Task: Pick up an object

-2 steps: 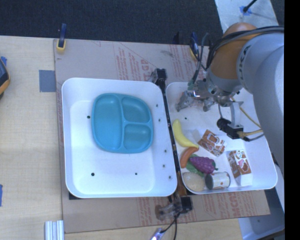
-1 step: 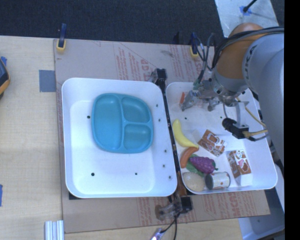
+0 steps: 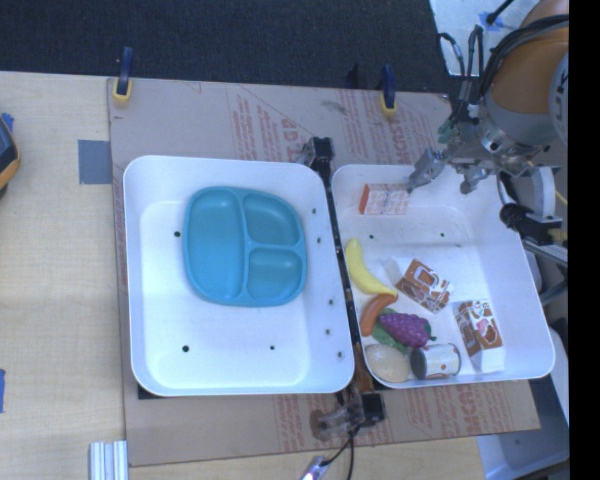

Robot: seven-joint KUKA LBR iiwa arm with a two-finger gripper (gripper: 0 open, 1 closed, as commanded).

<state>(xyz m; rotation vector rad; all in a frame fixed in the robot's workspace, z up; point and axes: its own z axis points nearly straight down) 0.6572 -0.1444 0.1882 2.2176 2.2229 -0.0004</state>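
Nothing grabbed yet: the tool (image 3: 446,171) hung spread and empty over the right bin's (image 3: 525,278) far edge, near the small box (image 3: 384,201).

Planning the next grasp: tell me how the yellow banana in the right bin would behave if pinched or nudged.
The banana looks like smooth moulded plastic, so probably light, stiff and somewhat slippery. Its curved shape may make it pivot or rock if nudged. It lies near the bin wall, likely limiting finger room.
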